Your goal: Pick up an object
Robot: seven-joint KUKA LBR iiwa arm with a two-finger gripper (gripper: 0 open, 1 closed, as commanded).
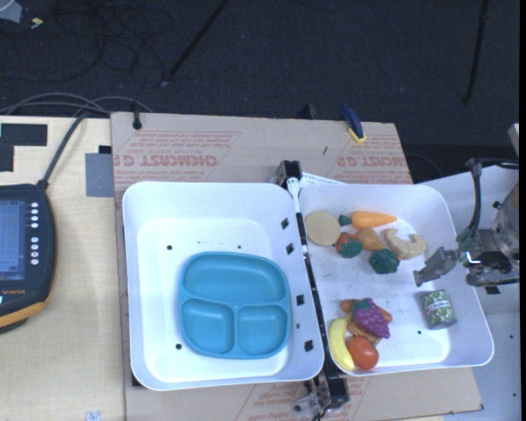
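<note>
Far off to the gripper's left, a teach pendant with a lit screen lies on the bench. Nearer, but well to the left of the gripper, the left bin holds a blue divided plate, lying flat. Both bins rest on a sheet of cardboard, and a blue clamp sits on its far edge, up and left of the gripper.

The things to pick from are all in the right bin, where the gripper is too. To the gripper's upper left is a tan disc, with a carrot beside it. A dark green broccoli piece and a slice of bread are closest on that side, just left of the gripper. Lower left of the gripper, a heap is bunched together: purple grapes, a banana and a red tomato, all touching.

The gripper hangs low over the bin's right part with nothing visibly in its grasp. I can't tell from here whether it is open or closed. Just below it, apart from it, a small green can lies on the bin floor. The grey arm stretches away to the right.
</note>
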